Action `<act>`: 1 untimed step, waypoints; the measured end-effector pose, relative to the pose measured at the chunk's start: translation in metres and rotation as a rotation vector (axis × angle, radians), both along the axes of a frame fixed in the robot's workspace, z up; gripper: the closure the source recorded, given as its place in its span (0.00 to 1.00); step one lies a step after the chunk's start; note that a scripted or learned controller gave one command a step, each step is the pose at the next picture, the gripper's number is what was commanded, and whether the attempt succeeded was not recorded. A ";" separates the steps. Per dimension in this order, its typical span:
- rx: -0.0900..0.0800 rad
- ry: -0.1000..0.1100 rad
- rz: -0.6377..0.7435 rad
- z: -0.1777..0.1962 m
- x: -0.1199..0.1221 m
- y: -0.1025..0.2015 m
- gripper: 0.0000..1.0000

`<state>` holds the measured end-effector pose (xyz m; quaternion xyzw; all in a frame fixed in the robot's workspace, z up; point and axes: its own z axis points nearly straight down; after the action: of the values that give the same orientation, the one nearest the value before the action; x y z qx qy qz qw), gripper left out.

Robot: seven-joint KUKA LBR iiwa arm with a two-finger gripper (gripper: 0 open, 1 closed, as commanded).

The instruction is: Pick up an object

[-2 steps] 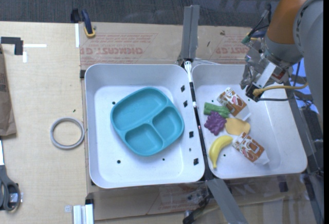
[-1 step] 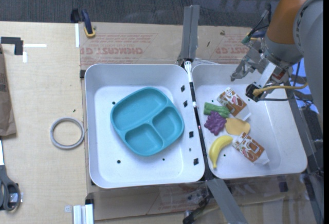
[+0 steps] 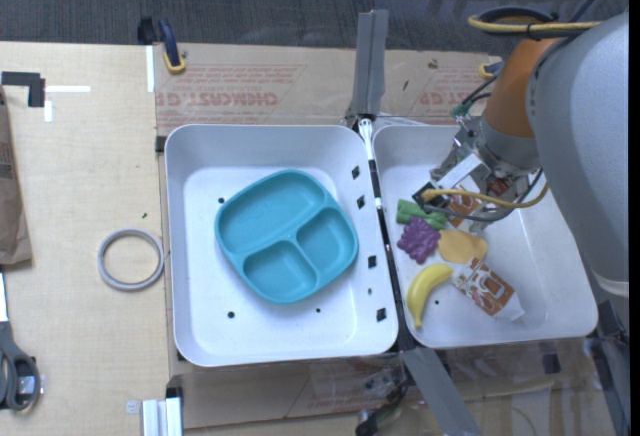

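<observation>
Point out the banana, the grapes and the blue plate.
banana (image 3: 426, 288): camera view, middle of its curved body.
grapes (image 3: 419, 240): camera view, centre of the purple bunch.
blue plate (image 3: 287, 235): camera view, ridge between its compartments.

Glossy, likely plastic blue tray (image 3: 288, 235); smooth white bins (image 3: 186, 254)

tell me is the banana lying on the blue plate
No, the banana lies in the right bin beside the purple grapes, while the blue plate sits alone in the left bin.
</observation>
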<state>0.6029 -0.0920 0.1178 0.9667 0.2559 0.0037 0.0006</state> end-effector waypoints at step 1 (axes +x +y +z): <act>-0.002 0.003 0.001 0.010 0.000 -0.002 1.00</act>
<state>0.6028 -0.0945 0.1279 0.9666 0.2564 0.0021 0.0013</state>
